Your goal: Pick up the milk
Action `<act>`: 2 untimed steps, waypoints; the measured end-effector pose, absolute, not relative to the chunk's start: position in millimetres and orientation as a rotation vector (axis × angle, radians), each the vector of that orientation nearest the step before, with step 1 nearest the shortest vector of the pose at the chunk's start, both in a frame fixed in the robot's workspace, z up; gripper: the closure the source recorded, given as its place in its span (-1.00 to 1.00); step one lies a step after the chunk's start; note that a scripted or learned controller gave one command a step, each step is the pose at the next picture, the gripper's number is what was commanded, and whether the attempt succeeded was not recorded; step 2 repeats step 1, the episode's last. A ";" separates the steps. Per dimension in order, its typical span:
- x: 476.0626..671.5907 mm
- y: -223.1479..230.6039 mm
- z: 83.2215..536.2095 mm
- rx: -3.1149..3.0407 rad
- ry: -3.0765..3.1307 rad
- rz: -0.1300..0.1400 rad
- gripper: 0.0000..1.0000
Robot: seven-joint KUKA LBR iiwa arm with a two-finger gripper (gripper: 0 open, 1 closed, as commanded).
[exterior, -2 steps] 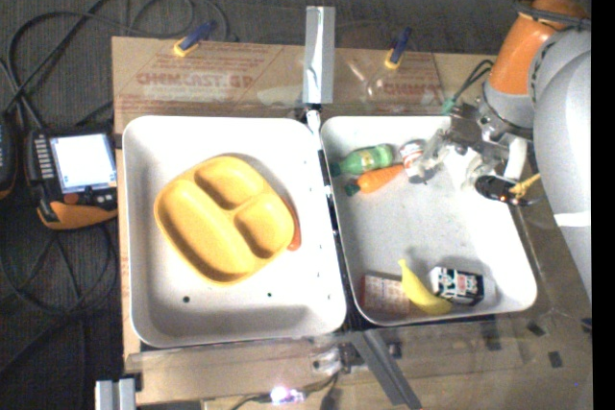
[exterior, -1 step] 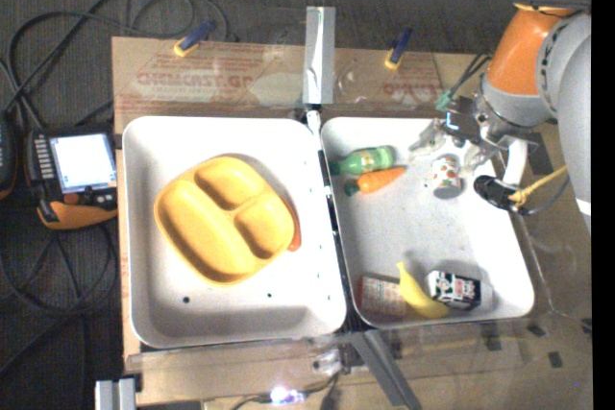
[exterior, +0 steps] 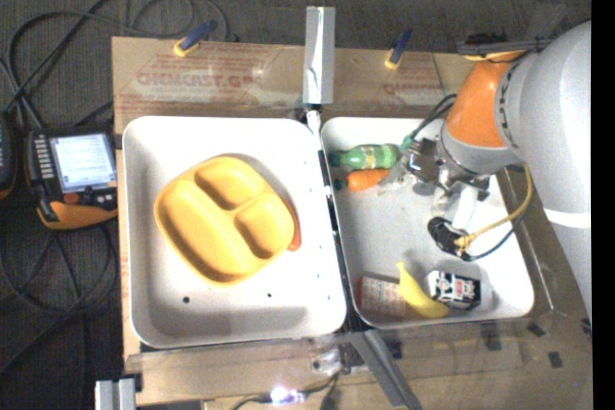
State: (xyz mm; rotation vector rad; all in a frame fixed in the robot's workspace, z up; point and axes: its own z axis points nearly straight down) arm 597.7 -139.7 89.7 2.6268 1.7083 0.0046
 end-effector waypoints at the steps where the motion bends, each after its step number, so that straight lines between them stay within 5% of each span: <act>1: 599.1 -138.2 99.9 2.627 1.711 0.012 1.00; 2: 599.1 -138.2 99.9 2.627 1.711 0.012 1.00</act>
